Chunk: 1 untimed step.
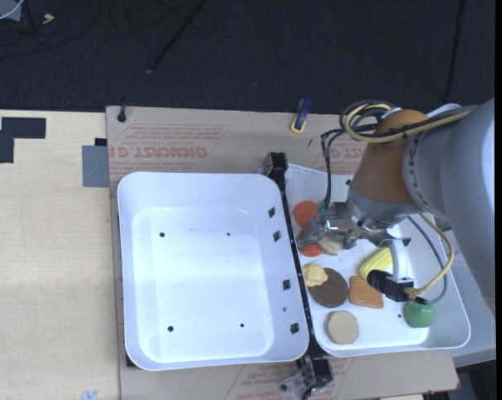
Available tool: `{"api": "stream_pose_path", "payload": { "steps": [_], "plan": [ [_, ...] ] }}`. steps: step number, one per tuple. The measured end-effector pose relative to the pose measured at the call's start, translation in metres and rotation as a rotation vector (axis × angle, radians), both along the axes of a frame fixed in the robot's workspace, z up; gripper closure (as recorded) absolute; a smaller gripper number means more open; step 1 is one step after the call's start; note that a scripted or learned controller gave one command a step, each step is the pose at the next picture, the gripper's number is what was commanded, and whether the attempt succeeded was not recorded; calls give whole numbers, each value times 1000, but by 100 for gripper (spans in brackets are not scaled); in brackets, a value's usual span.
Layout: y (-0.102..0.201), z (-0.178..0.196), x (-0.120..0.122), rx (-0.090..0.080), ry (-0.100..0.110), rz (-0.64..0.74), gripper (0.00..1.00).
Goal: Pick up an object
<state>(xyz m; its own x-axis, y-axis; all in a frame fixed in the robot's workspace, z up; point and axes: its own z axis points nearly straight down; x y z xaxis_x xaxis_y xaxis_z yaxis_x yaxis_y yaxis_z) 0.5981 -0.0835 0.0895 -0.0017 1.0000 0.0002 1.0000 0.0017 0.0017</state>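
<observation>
Camera view looks down at a slant on a pale wooden bench with a sheet of printed cardboard lying under two shallow white plastic bins. Leftmost sits the left bin, smooth-walled with rounded corners and a few small dark holes dotting its floor. A row of black clips joins it to the right bin, where the small objects lie. Near that bin's left wall is a round orange-red piece; below it a small pale yellow lump touches a flat dark brown disc, and lower still lies a tan round disc. The gripper hangs low over the bin just beside the orange-red piece; whether it is apart or together cannot be told, and nothing is seen between its tips. Further right lie a flat orange shape, a glossy yellow wedge and a green ball. The arm, smooth grey with an orange band, fills the right side.
</observation>
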Motion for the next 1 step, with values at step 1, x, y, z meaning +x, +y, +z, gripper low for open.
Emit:
{"api": "stream_pose_path", "payload": {
  "steps": [1],
  "plan": [
    [-5, 0, 34, 0, 0, 1, 0]
  ]
}}
